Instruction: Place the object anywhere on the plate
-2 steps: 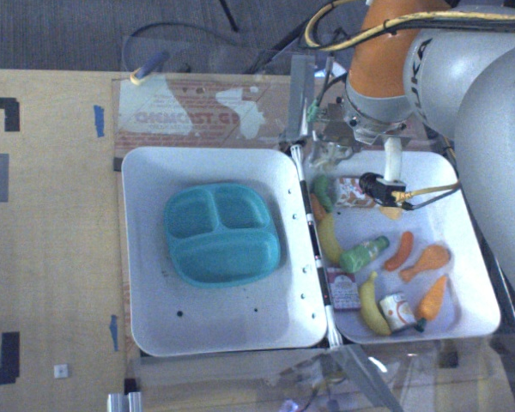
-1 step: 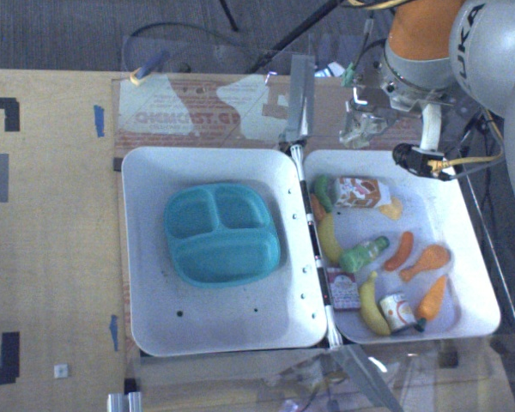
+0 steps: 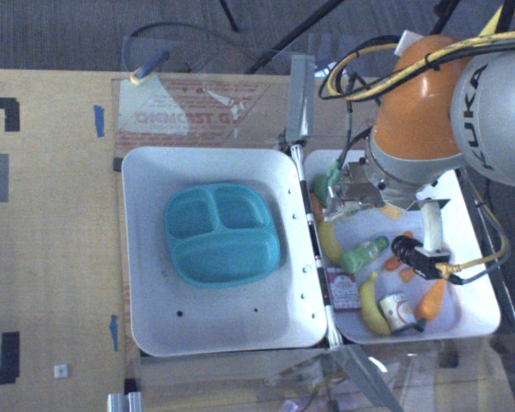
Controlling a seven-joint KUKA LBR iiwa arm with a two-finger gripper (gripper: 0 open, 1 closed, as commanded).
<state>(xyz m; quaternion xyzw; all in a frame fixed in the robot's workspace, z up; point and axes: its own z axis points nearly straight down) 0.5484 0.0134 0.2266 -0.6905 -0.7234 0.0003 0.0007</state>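
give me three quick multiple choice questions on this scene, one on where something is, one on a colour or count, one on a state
1. Which bin holds the plate?
A. the left bin
B. the right bin
C. neither, it lies on the bench

2. How many compartments does the plate have?
A. two
B. three
C. five

3. What lies on the plate?
A. a banana
B. a carrot
C. nothing yet

Answers:
1. A, the blue plate sits in the middle of the left bin.
2. B, two small sections at the top and one wide section below.
3. C, all its compartments are bare; the bananas, the green bottle and the carrot lie in the right bin, where the arm reaches.
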